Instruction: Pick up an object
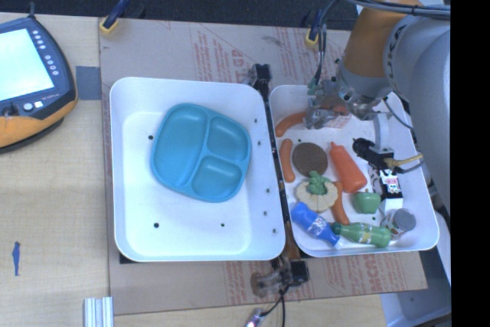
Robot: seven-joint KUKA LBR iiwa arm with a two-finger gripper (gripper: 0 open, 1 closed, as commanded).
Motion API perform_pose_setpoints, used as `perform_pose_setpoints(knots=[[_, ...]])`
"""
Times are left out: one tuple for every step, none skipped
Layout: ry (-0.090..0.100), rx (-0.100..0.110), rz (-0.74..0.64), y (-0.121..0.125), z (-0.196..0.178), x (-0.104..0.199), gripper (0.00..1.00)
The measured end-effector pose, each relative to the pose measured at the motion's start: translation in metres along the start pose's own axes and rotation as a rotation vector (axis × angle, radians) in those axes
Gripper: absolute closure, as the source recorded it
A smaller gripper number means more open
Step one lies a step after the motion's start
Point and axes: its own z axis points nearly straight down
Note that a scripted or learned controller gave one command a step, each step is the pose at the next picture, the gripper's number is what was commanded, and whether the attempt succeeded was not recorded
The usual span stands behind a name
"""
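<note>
Camera view: I see my gripper low over the far end of the right bin, at a sausage. I cannot tell how it is set. Nearer in that bin lie a carrot, a brown disc, a blue bottle and a green bottle; their labels are too small to read. The left bin holds a blue divided plate. Red print on the cardboard is illegible.
</note>
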Motion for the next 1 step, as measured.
perform_pose_setpoints(knots=[[0.000,0.000,0.000,-0.0001,0.0001,0.0000,0.00]])
